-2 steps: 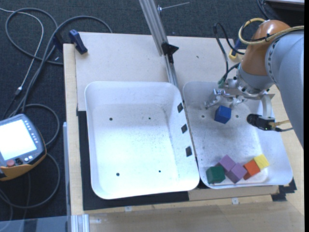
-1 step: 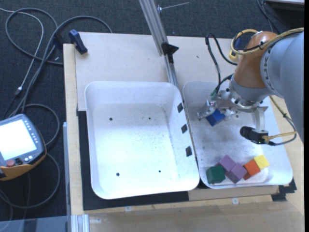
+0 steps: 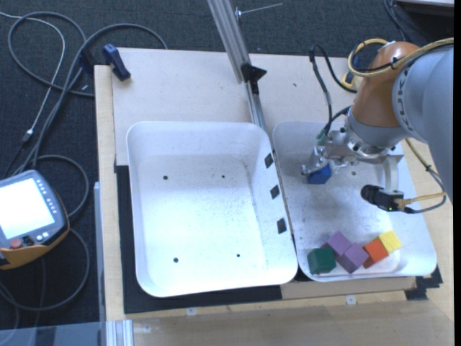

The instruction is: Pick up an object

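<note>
The gripper grasps a blue block (right of middle), so it should lift slowly and straight up.

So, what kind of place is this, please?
Probably a robotics lab test bench: a grey arm with an orange band, two shallow white plastic bins, and a handheld control pendant with a screen on dark carpet.

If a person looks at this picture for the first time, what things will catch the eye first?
First comes the grey and orange arm reaching in from the right, its gripper low over the right bin at a blue block. Next is the bright cluster at that bin's near edge: green block, two purple blocks, orange block and yellow block.
</note>
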Robot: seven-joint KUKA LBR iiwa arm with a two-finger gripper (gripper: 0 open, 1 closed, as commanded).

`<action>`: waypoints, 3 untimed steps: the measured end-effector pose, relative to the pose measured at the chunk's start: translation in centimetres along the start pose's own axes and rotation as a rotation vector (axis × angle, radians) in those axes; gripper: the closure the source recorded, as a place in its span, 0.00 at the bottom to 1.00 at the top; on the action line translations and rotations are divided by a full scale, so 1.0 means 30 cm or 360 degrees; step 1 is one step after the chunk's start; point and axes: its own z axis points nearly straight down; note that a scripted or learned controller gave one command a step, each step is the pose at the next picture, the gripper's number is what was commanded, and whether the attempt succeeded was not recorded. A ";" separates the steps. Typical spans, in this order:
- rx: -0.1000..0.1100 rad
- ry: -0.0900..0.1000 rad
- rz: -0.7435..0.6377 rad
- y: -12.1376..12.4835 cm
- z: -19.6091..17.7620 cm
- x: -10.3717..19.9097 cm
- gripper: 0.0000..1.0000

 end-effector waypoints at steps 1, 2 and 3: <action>-0.0017 0.0003 -0.0009 0.037 -0.314 0.256 1.00; -0.0005 0.0000 -0.0004 0.065 -0.295 0.381 1.00; 0.0009 0.0004 -0.0008 -0.083 -0.297 0.609 1.00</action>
